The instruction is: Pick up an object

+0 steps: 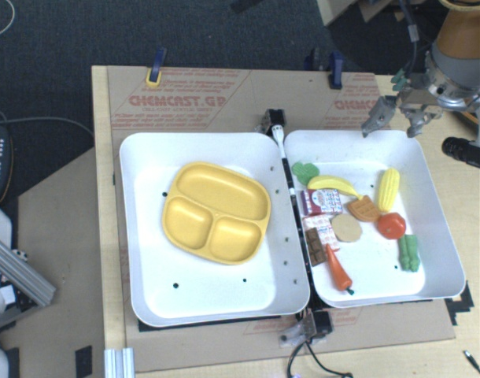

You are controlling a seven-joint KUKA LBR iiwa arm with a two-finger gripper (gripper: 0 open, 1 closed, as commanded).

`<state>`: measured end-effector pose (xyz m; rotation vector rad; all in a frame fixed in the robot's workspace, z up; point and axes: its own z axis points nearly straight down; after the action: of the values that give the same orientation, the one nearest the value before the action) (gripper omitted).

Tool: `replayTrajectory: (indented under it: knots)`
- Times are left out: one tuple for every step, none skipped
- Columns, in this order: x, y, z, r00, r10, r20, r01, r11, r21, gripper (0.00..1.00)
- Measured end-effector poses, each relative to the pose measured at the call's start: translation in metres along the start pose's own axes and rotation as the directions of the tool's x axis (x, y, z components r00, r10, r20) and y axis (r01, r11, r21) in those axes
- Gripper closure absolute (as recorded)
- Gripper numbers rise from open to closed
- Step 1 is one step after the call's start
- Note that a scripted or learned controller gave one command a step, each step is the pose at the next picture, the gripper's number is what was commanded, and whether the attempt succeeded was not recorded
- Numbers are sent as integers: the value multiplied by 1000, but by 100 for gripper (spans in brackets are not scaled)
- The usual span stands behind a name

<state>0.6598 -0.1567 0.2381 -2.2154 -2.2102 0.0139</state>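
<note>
Gripper: I see my gripper (397, 118) above the far edge of the right bin (441, 235); its two fingers are spread wide apart with nothing between them
Targets: all the loose toy food lies in the right bin, well below the fingers; nothing is picked yet
Risk, crowding: I judge the items by the divider too tightly packed; banana (332, 184), red packet (322, 201) and cookie (347, 228) touch or nearly touch, so a descent there could pinch two or shove one aside
Risk, edges: the carrot (338, 268) and green pepper (409, 253) lie near the walls; a finger could strike the rim
Risk, shape: the tomato (391, 225) is round and may squirt out; the corn (389, 189) looks the safer grab
Right bin, also: a green leaf (305, 171); a brown toast piece (364, 209)
Left bin (138, 211): one yellow sectioned plate (216, 213), its compartments bare
</note>
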Motion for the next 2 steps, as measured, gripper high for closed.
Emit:
replayTrajectory:
  knots:
    - [1,2,-10,1000,-3,2,3,1000,-15,0]
    - [4,-2,34,1000,-3,2,3,1000,-11,0]
